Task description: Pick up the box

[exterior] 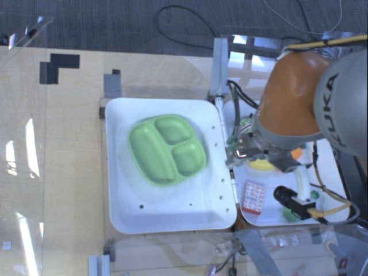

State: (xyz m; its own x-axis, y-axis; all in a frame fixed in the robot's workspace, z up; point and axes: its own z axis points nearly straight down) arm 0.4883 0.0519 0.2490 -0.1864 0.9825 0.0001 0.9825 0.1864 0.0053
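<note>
Hand (248, 148) low over right bin (328, 216), at its upper left, mostly hidden under orange wrist band; grip state cannot tell. Box (253, 196), white with red pattern, lies below hand, apart from it. Green divided tray (167, 148) in left bin (132, 211).

The arm (299, 96) hides the gripper (and much of the right bin (330, 154)).

Pale wooden bench (57, 171), grey carpet (115, 10)
</note>
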